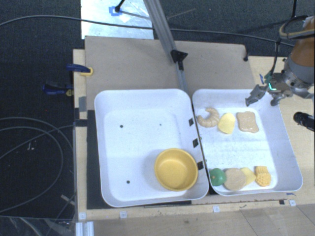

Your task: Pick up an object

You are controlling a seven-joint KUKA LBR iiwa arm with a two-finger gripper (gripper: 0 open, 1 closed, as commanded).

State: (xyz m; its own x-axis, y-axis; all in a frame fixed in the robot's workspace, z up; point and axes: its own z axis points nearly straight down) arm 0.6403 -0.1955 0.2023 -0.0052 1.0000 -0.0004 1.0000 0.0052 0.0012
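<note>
- Bench [128,63]: the brown board you see fills the middle of the frame and carries both bins side by side.
- Left bin [133,117]: white and shallow, at lower centre-left; its right rim touches the neighbouring bin.
- Right bin [280,146]: white and shallow, at lower right; all the small objects you could pick lie in it.
- Arm [300,58]: grey with an orange band, entering at the upper right edge.
- Yellow bowl [175,168]: upright in the lower right corner of the left bin.
- Gripper [264,95]: above the upper right rim of the right bin; you see its two fingers spread apart with nothing between them.
- Croissant-shaped piece [209,117], yellow chip [226,123] and tan toast slice [247,122]: a row across the upper part of the right bin, just below and left of the gripper.
- Green ball [217,176], beige round piece [235,179] and yellow corn piece [263,176]: a row along the lower rim of the right bin, the first two touching.
</note>
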